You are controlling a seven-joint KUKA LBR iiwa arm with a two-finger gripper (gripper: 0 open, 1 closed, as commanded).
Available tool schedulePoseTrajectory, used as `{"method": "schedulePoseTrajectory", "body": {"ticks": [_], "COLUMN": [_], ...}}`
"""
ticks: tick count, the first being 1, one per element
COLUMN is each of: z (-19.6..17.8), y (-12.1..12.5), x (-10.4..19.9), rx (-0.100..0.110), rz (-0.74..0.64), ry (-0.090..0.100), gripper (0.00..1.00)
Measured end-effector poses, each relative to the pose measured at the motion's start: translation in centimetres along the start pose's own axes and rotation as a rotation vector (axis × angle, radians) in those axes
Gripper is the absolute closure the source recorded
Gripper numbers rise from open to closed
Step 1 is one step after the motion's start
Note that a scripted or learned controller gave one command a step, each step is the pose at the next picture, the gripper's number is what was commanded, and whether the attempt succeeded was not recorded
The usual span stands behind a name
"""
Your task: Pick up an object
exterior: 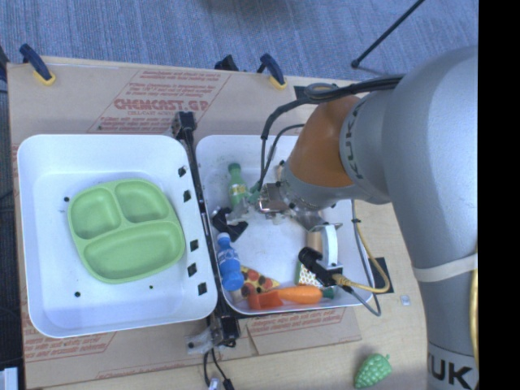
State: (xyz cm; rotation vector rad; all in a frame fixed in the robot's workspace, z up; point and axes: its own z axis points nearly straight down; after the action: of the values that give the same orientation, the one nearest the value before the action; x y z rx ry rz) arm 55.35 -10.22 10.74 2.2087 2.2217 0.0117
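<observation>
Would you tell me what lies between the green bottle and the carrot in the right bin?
Camera view: bare white bin floor separates green bottle from carrot.

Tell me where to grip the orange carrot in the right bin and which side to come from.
Grip the orange carrot across its thick middle, coming straight down from above. It lies flat and lengthwise along the right white bin's near wall, so jaws should probably close across its narrow width. The red toy crowds its left end and a green stub its right, so the middle looks freest.

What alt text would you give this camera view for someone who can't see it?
A grey robot arm reaches into the right bin, which holds a carrot, bottles and small toys. The left bin holds a green divided plate.
</observation>
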Motion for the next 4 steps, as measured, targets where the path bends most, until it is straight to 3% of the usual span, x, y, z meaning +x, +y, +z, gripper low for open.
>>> {"method": "schedulePoseTrajectory", "body": {"ticks": [1,2,3,4], "z": [0.7,0.6,-0.9,-12.7], "y": [9.1,5.7,5.9,4.5], "x": [0.6,0.7,0.6,5.2], "rx": [-0.005,-0.012,-0.016,0.013], "rz": [0.000,0.000,-0.002,-0.001], "ry": [0.000,-0.001,-0.003,0.001], "gripper": [0.00,0.00,1.00,1.00]}}
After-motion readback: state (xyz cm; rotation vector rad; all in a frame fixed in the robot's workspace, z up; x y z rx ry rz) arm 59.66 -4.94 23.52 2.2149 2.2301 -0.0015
